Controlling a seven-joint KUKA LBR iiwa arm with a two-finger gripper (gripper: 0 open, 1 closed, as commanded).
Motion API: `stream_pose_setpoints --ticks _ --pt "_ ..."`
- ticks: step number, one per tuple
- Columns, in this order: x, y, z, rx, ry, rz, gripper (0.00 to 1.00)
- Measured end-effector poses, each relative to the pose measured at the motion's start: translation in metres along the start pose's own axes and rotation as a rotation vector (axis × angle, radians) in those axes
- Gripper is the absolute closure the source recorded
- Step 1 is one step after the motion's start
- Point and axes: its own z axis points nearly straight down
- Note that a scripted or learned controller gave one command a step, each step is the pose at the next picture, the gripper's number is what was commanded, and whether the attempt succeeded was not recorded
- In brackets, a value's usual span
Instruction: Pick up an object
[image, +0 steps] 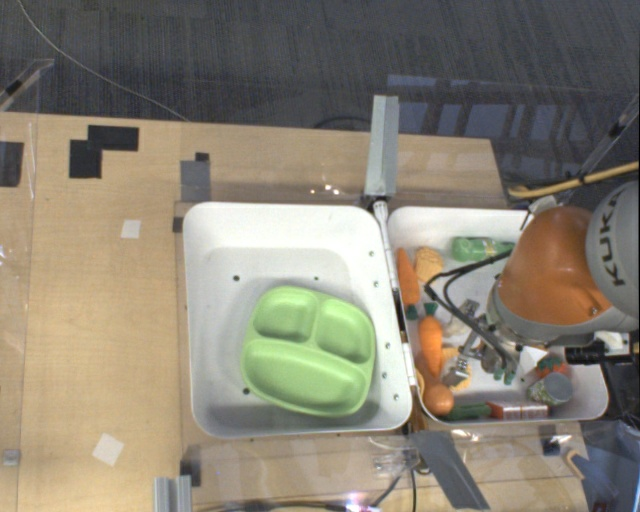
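Observation:
My gripper (478, 362) is low inside the right bin (500, 217), under the arm's orange band (545, 268). It hangs just right of an orange carrot (430, 343) and above a red and tan marker (505, 410). Another carrot (405, 278) lies along the bin's left wall, and a short orange piece (438, 401) sits in the front left corner. A pale yellow object (429, 264) and a green packet (481, 247) lie toward the back. A small round can (556, 387) sits at the front right. The arm hides the bin's middle and right part.
The left bin (215, 400) holds a light green divided plate (309, 349). A metal post (379, 150) stands behind the wall between the two bins. Black cables (450, 290) loop off the wrist over the right bin.

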Motion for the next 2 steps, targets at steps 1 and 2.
stream_pose_setpoints --ticks 1,2 --pt "-0.004 0.002 -0.013 -0.002 -0.014 -0.007 1.00" --pt "0.033 0.103 -0.097 -0.003 0.007 0.046 1.00"
